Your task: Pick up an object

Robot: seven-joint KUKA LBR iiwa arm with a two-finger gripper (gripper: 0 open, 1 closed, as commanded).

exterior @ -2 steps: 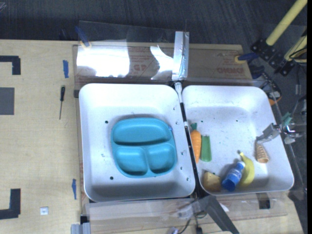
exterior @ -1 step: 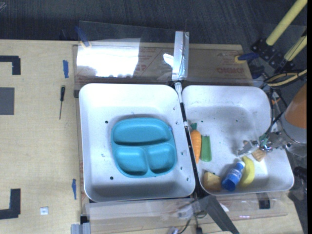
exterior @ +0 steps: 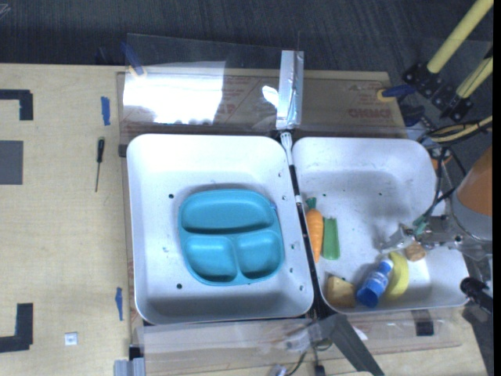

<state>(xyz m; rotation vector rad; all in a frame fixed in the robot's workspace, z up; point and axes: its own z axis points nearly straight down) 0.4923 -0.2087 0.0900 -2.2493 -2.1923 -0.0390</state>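
My gripper (exterior: pixel 407 240) reaches in from the right edge and hangs low over the right bin (exterior: pixel 352 163). It sits just above and to the right of a yellow banana (exterior: pixel 400 276) and a blue bottle (exterior: pixel 376 283), which lie touching near the bin's front. A small brown bit shows at the gripper's tip. A brown lump (exterior: pixel 339 290) rests at the front left corner. An orange carrot (exterior: pixel 315 231) and a green stick (exterior: pixel 331 239) lie side by side along the bin's left wall.
The left bin (exterior: pixel 149 210) holds a blue divided plate (exterior: pixel 230 235). A clear panel and a metal post (exterior: pixel 289 88) stand behind the bins. Yellow poles and cables (exterior: pixel 450 92) crowd the upper right. The arm's orange band (exterior: pixel 479 188) is at the right edge.
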